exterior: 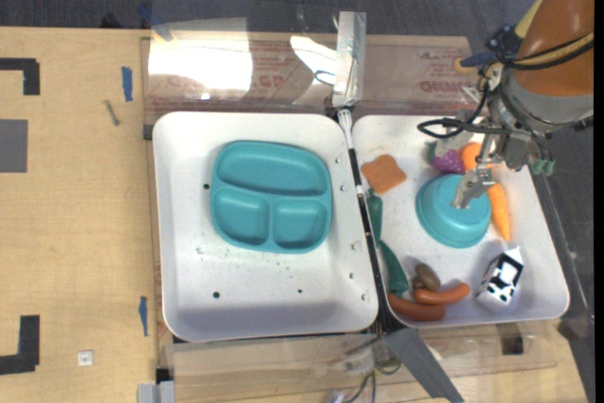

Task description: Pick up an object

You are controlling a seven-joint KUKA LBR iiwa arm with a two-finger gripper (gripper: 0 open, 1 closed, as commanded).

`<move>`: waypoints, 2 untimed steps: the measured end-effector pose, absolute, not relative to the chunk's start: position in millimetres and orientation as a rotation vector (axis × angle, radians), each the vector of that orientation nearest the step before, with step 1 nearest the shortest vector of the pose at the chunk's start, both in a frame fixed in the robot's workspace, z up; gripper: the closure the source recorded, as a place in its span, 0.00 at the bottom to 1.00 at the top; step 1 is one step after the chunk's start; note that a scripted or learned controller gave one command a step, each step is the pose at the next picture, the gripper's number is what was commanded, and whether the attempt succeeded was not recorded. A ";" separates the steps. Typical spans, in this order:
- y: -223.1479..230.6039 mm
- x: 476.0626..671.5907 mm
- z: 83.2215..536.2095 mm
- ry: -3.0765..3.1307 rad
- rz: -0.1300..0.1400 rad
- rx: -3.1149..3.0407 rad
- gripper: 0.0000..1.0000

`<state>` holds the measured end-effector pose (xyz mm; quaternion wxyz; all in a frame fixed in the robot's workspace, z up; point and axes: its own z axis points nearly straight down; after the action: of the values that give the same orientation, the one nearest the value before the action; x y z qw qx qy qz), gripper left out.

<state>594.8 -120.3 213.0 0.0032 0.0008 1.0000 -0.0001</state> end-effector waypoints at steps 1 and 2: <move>-161.3 591.8 104.1 3.121 -0.002 0.035 0.00; -179.1 551.1 100.0 3.075 0.052 0.466 0.00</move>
<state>551.1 -179.1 100.0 0.0157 0.1497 0.9885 0.0168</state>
